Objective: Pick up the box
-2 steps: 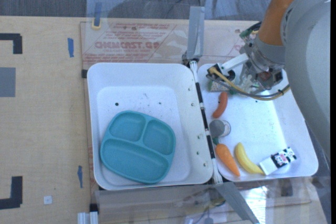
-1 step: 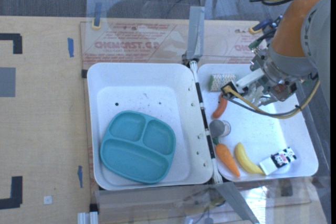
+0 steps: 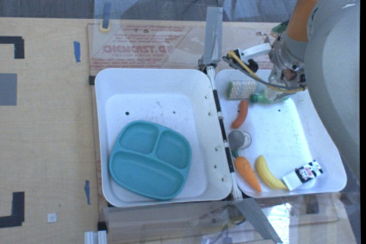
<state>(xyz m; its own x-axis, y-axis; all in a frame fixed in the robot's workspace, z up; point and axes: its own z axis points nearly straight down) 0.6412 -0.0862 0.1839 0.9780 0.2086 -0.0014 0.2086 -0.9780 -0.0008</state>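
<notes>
The box [image 3: 303, 174] is small and white with black patches. It lies in the near right corner of the right bin [image 3: 286, 128], just right of a banana [image 3: 269, 173]. My gripper [image 3: 285, 78] hangs over the far end of the same bin, below the orange-banded wrist, well apart from the box. The grey arm covers most of it.
The right bin also holds a green and white bottle [image 3: 247, 90] next to the gripper, a small red-orange pepper [image 3: 240, 114], a silver can [image 3: 239, 139] and a carrot [image 3: 247, 173]. A teal divided plate [image 3: 151, 158] lies in the left bin [image 3: 154, 94].
</notes>
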